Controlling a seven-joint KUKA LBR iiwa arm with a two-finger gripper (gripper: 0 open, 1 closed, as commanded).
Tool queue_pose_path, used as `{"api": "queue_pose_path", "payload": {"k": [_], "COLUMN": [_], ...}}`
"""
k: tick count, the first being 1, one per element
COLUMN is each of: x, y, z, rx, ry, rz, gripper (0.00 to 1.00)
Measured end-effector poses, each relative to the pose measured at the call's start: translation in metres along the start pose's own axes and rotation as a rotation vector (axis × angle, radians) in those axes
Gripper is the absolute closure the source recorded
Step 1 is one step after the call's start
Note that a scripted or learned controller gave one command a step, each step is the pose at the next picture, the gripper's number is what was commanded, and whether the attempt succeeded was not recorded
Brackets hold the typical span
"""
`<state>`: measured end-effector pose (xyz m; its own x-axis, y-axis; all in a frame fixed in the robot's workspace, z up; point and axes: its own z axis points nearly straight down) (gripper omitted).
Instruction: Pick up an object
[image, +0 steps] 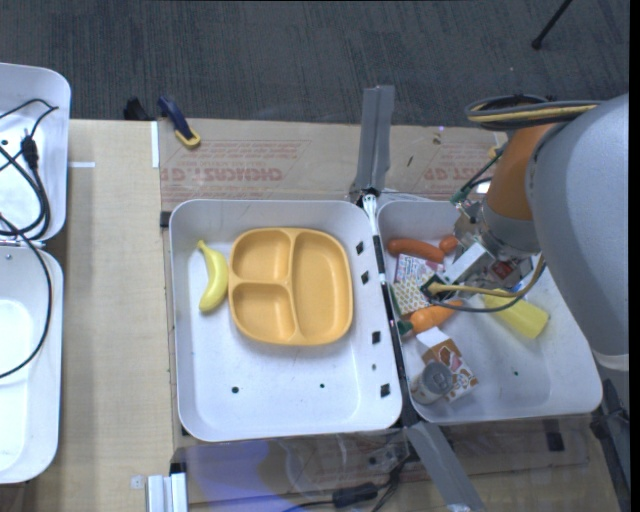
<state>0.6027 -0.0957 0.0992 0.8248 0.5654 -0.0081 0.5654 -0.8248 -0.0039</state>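
My gripper (478, 262) hangs low over the back middle of the right bin (560, 385), under the grey arm with its orange band. Right by it lie an orange-red sausage-shaped piece (413, 246), a patterned packet (407, 281) and an orange carrot-like piece (430, 319). A yellow object (522, 318) lies just right of the gripper. Toward the front sit a brown and white packet (455, 362) and a grey round thing (434, 380). Nothing shows as held.
The left bin (280, 400) bears a yellow divided plate (292, 285) with a banana (211, 278) at its left. A grey post (375, 140) stands behind the seam between the bins. A blue and yellow tool (178, 122) lies on the cardboard behind.
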Motion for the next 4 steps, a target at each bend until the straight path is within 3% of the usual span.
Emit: {"api": "queue_pose_path", "payload": {"k": [1, 2, 3, 4], "x": [0.054, 0.054, 0.03, -0.001], "y": [-0.01, -0.01, 0.024, 0.016], "z": [-0.115, -0.114, -0.058, -0.058], "rx": [-0.003, -0.003, -0.002, -0.002], "ry": [0.004, 0.004, 0.003, 0.004], "rz": [0.051, 0.052, -0.099, -0.405], "gripper": [1.0, 0.0, 0.0, 0.0]}}
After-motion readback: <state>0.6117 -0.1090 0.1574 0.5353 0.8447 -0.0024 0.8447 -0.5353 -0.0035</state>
